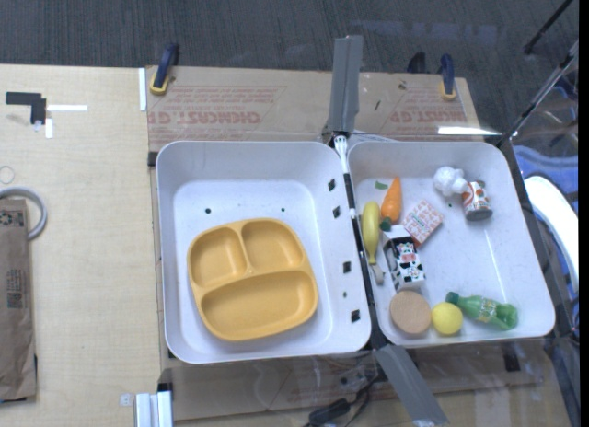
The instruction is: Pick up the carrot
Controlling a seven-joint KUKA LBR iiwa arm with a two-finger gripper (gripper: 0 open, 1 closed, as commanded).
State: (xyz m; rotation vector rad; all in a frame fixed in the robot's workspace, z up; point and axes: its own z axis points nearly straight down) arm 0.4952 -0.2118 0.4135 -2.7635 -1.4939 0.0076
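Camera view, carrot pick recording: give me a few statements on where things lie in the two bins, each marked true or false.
1. The carrot lies in the right bin. True.
2. The yellow divided plate sits in the right bin. False: it sits in the left bin.
3. The banana lies beside the carrot, near the wall between the bins. True.
4. The carrot rests on the plate. False: it lies on the right bin's floor.
5. The lemon lies between the round cookie and the green bottle. True.

Single fixed overhead camera, slanted down on both bins [175,232].
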